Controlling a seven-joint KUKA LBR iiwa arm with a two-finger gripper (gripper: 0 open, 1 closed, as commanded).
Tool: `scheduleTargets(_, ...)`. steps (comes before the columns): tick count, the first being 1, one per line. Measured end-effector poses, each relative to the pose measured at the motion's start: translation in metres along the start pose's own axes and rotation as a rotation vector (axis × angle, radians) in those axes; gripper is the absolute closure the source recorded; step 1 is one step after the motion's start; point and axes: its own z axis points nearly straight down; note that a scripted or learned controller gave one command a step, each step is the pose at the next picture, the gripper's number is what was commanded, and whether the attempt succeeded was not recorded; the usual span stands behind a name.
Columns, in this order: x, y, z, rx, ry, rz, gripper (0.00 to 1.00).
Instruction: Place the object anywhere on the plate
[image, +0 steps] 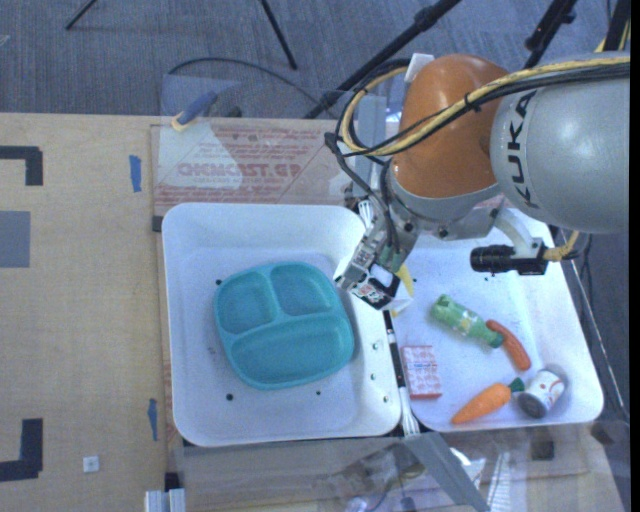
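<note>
A teal divided plate (285, 325) lies in the left white bin (190, 240). My gripper (372, 275) hangs over the divider between the two bins, just off the plate's upper right corner. A small black, white and red packet (377, 291) sits between its fingertips, and the gripper is shut on it. The packet is beside the plate rim, not over the plate. The grey arm with its orange band hides the back of the right bin.
The right bin (575, 330) holds a green bottle (465, 318), a red pepper (516, 349), an orange carrot (482, 402), a pink box (421, 370) and a small can (541, 392). A cardboard sheet (240, 165) lies behind the left bin.
</note>
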Motion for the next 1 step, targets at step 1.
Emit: scheduleTargets(1,-0.0007,-0.0007,0.0,0.0,0.0,0.001,0.0)
